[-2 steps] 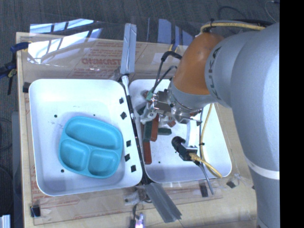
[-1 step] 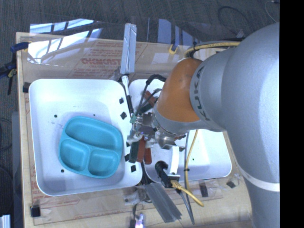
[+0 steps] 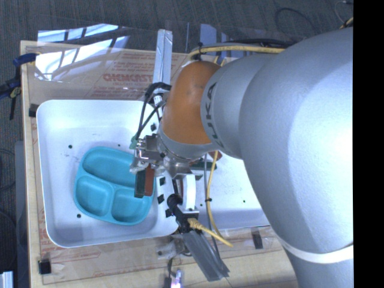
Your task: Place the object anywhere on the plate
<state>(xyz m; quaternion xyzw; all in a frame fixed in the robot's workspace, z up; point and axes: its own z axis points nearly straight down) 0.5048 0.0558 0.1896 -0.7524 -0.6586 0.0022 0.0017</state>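
A light blue plate [image 3: 108, 188] with three compartments lies in the left white bin [image 3: 54, 137]. My gripper [image 3: 144, 185] hangs over the plate's right edge, reaching down from the orange band [image 3: 189, 107] of the arm. A small brown oblong object [image 3: 147, 183] stands upright between the fingers, and the gripper is shut on it. The object sits just above the plate's right-hand compartment. The arm hides the plate's far right rim.
The grey arm [image 3: 288, 143] covers most of the right bin [image 3: 240, 203]. A yellow cable [image 3: 207, 233] and a grey bracket [image 3: 204, 257] lie at the front edge between the bins. A clear panel [image 3: 90, 59] stands behind the left bin.
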